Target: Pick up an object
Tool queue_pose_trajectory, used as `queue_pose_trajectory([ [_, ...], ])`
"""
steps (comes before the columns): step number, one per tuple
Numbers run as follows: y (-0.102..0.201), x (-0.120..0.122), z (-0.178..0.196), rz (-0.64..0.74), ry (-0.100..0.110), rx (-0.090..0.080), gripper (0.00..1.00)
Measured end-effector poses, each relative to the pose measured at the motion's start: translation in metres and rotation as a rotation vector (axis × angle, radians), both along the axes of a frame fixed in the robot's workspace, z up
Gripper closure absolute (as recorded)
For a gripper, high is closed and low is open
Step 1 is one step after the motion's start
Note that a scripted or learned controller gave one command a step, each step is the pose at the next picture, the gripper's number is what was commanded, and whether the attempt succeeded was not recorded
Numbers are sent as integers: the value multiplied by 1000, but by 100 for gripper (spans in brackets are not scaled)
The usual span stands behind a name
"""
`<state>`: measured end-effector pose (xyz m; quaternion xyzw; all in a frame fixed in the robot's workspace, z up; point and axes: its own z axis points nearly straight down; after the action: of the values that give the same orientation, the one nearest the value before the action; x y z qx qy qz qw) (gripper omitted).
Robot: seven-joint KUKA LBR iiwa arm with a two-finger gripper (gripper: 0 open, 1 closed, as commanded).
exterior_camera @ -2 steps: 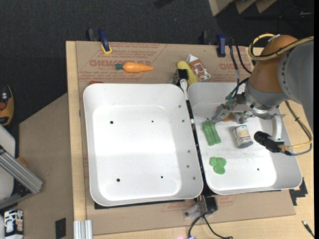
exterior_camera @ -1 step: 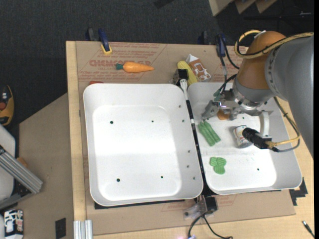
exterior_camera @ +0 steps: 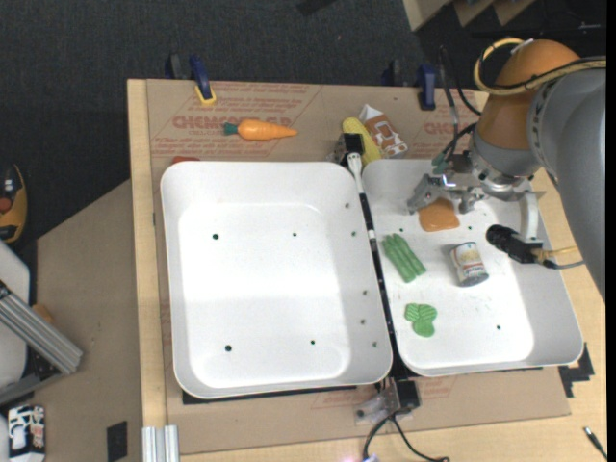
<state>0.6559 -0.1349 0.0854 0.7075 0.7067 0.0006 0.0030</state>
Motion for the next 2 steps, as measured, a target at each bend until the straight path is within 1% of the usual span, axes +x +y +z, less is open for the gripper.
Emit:
queue_pose_trajectory([
  [1,2,0,11,2,-1,1,100],
  [2,-2,12,1,3,2,2,100],
])
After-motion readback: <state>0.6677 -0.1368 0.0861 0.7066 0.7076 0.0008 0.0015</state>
